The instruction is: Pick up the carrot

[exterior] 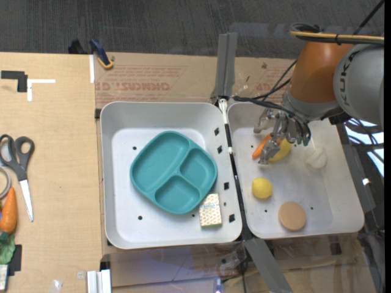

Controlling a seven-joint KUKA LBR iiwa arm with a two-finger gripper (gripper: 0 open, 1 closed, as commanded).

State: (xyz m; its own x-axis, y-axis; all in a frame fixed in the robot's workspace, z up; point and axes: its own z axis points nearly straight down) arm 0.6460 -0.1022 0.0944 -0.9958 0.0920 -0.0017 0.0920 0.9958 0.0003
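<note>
The carrot [260,148] is a small orange piece lying aslant in the right bin [342,182], toward its back left. My gripper [273,144] hangs right over it from the grey arm with the orange band, its metal tip down beside the carrot's right side. A yellow piece [282,151] lies against the carrot on the right and is partly hidden under the gripper. I cannot see whether the carrot is touched or gripped.
The right bin also holds a yellow lemon [261,188], a tan round disc [292,216] and a white lump [316,159]. In the left bin [113,163] sit a teal divided plate [174,171] and a sponge [211,211]. Scissors [17,163] and another carrot [7,211] lie on the bench at far left.
</note>
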